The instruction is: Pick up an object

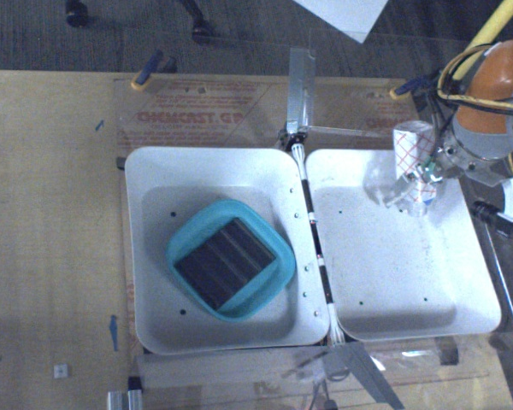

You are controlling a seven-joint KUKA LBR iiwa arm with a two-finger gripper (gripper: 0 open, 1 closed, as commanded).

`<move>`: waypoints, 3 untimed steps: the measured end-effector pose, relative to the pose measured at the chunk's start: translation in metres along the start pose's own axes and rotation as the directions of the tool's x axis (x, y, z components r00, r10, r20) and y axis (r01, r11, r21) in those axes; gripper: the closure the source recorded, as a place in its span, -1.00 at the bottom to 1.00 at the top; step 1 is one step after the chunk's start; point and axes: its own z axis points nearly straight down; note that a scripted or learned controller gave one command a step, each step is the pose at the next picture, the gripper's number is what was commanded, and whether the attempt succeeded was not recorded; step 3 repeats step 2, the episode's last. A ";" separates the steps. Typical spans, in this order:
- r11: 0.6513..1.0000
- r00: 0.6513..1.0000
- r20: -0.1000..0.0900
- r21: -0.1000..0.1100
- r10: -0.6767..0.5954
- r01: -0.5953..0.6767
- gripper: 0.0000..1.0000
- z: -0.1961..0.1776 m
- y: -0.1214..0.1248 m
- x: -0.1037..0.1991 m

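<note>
Two white bins — left [145,186] holds a teal container [231,259], dark inside.

Your arm [487,101] reaches in from the right, orange band uppermost, its gripper [423,173] poised over the far right corner of the right bin [410,314].

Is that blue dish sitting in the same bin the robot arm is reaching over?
No, the blue dish lies in the left bin, while the end effector hangs over the right bin.
</note>
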 end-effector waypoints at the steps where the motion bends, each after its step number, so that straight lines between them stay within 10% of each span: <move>1: 1.000 1.000 0.005 -0.004 -0.001 0.001 1.00 -0.011 0.001 -0.001; 2: 0.999 0.998 0.021 -0.014 0.052 -0.052 1.00 -0.077 0.030 0.079; 3: 0.999 0.998 0.021 -0.014 0.052 -0.052 1.00 -0.077 0.030 0.079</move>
